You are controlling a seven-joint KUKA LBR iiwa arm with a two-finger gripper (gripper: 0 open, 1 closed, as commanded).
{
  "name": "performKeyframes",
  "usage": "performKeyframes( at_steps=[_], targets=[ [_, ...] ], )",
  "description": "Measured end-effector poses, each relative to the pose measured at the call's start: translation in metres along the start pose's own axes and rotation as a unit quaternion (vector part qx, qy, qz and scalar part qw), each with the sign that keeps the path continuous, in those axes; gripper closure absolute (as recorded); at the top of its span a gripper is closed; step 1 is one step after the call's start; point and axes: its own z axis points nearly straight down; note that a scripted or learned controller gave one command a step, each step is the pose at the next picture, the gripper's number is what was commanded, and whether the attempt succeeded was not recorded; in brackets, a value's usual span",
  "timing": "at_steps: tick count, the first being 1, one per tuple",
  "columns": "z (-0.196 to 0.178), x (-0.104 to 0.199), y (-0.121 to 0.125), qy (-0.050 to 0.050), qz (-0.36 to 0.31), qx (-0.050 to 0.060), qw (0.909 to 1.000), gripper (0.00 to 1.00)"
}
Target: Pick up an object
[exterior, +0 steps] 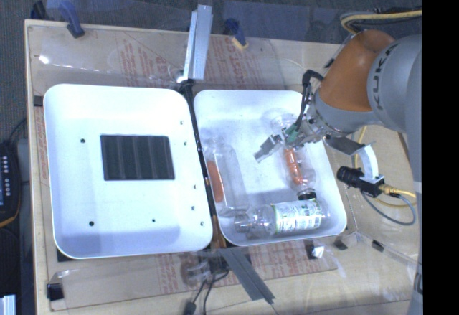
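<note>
Currently I see the gripper [276,144] low in the right bin [247,102], fingers slightly parted, gripping nothing. Just right of them lies an orange-tinted clear bottle [295,167]; a labelled bottle [290,218] lies below.

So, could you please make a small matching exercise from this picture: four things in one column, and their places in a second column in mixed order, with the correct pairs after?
Things
1. dark grille
2. labelled bottle
3. claw
4. blue clamp

Places
A. lying along the near wall of the right bin
B. at the far left corner of the bench
C. on the floor of the left bin
D. over the middle of the right bin

Pairs: 1-C, 2-A, 3-D, 4-B
</note>
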Motion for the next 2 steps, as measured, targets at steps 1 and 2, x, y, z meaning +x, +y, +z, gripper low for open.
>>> performKeyframes(
  at_steps=[1, 2],
  targets=[
    [-0.008, 0.026, -0.019, -0.001, 0.003, -0.001, 1.0000, 0.00],
    [0.003, 0.004, -0.014, -0.001, 0.024, -0.001, 0.9997, 0.00]
  ],
)
